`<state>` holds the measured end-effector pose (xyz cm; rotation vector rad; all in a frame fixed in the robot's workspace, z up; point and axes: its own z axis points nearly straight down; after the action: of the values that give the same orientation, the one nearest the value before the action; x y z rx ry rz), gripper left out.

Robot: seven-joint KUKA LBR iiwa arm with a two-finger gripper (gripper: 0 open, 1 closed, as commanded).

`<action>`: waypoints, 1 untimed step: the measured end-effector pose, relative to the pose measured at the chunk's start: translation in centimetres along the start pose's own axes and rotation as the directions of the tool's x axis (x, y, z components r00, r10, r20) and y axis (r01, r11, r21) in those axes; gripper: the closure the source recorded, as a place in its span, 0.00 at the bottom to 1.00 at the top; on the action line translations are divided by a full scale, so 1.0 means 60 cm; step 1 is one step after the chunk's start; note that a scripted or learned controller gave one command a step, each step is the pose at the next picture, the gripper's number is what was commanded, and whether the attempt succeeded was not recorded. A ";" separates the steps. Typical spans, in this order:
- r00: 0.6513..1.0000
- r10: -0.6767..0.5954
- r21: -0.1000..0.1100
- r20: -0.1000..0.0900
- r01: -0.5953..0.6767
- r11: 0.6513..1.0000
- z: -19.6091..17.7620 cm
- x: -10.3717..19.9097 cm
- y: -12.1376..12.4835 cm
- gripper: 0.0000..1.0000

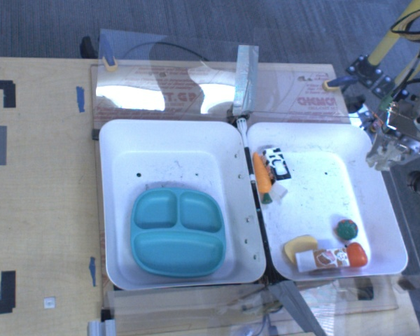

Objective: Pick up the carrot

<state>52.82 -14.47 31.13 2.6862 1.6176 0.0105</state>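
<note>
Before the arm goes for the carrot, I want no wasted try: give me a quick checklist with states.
1. Carrot in view, right bin: ok.
2. Carrot top unobstructed: ok.
3. Space around it: not ok, it lies against the bin's left wall with a black-and-white packet touching its other side.
4. Tool above carrot: not ok, it hangs at the bin's right rim.
5. Tool open: cannot tell.
</note>
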 end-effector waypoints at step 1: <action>0.985 0.171 0.018 0.009 -0.171 0.985 0.221 -0.043 0.035 1.00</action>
<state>53.56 -17.76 17.86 2.8269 1.3869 -0.0135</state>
